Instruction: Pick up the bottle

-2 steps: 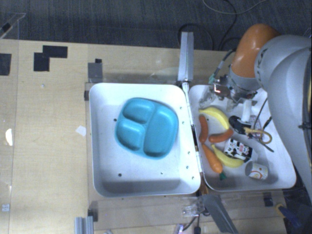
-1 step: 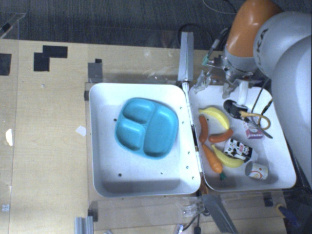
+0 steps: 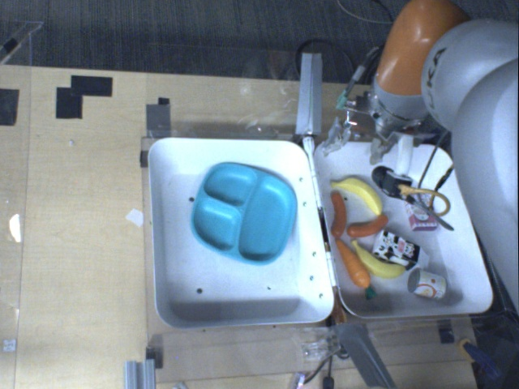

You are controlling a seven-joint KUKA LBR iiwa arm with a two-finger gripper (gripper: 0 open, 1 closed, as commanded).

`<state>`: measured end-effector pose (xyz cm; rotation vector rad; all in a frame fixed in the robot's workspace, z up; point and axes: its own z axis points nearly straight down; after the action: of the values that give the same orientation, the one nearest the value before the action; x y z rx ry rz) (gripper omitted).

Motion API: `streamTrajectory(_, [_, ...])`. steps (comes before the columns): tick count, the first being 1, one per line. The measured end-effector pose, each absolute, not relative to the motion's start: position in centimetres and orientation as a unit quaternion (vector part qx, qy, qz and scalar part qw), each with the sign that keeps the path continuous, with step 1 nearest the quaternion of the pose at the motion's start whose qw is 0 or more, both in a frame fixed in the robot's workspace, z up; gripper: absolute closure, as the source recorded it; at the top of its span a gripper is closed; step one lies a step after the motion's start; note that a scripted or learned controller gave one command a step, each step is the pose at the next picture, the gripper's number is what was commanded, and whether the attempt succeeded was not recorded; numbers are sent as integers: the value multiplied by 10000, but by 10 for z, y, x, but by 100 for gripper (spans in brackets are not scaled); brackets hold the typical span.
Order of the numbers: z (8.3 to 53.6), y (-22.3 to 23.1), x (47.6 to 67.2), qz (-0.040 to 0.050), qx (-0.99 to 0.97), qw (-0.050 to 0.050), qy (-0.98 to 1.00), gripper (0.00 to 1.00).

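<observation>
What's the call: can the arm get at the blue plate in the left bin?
Probably yes. The blue plate lies flat in the left bin with nothing on top of it. The arm is over the far end of the right bin, so it would only have to cross over.

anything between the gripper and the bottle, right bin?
Nothing covers the cow-print bottle; it lies partly across a banana. Between it and the gripper lie another banana and a sausage, both flat, so approaching from above looks clear.
</observation>
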<state>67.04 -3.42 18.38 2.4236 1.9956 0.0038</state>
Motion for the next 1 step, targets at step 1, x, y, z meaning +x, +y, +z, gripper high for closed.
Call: streamTrajectory(1, [183,-21,670,5,7404,7,6721,0])
